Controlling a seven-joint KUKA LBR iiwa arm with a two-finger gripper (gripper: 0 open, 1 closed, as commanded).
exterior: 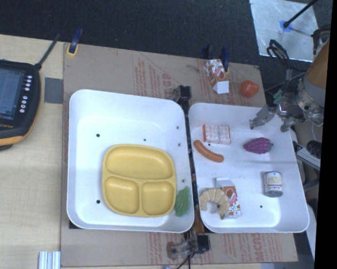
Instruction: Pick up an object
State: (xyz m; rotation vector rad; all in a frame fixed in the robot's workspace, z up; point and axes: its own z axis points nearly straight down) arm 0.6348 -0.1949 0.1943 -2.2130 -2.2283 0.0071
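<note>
The gripper (273, 116) is hovering over the right bin's (298, 218) far edge with its fingers spread apart and gripping nothing. Purple grapes (257, 145) are lying just below it, with a can (273, 184), sausage (208, 151), small box (217, 134), croissant (214, 199) and carton (231, 197) sharing that bin. A yellow divided tray (139, 179) is sitting in the left bin (101, 115).

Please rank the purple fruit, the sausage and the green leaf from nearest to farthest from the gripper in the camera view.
Measured from the gripper:
1. Purple fruit, right bin, just below it.
2. Sausage, right bin's left side.
3. Green leaf, left bin's lower right corner.
</note>
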